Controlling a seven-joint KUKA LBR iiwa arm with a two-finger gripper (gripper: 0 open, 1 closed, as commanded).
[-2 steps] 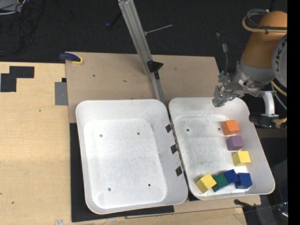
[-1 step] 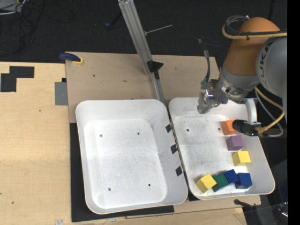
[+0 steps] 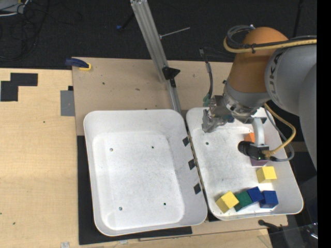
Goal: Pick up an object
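Note:
My gripper (image 3: 208, 122) hangs low over the far left corner of the right bin (image 3: 222, 164), pointing down at bare white floor. The blocks lie well away from it. A yellow block (image 3: 267, 173) sits at the bin's right side. Along the near edge a second yellow block (image 3: 226, 201), a green block (image 3: 243, 200) and two blue blocks (image 3: 254, 194) (image 3: 269, 199) are bunched together. An orange piece (image 3: 250, 137) and a purple piece (image 3: 257, 162) peek out beside the arm's black cable fitting.
The left bin (image 3: 88, 120) stands beside the right one, joined by black clips (image 3: 190, 163). A slanted aluminium rail (image 3: 152, 40) rises behind the bins near the gripper. The grey arm with its orange band (image 3: 258, 50) covers the far right.

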